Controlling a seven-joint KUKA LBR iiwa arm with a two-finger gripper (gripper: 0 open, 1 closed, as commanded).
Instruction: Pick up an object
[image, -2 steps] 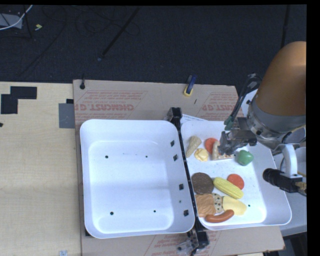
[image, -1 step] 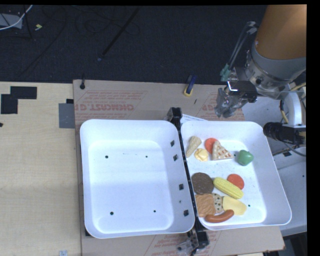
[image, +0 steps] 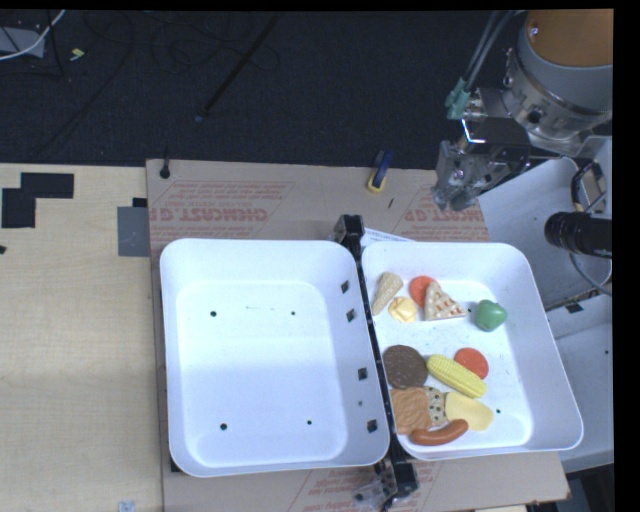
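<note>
Up in the upper right of the frame, the pincer (image: 462, 185) hangs above the worktop (image: 70, 350), past the top edge of the right bin (image: 545, 330). It is small and dark, and I cannot tell how it is set; nothing shows in it.

All the toy food sits in the right bin, packed close. A yellow corn (image: 457, 375) lies touching a brown patty (image: 404, 366), a sausage (image: 439, 432) lies at the bottom, and a green ball (image: 489, 315) sits near the right wall. The left bin (image: 255, 450) holds nothing to grab.

I think the crowding is the trouble. Coming down on the corn could bump the patty or pinch two things at once. The round ball could roll away. The sausage lies close to the bin wall, so the pincer might hit the rim
</note>
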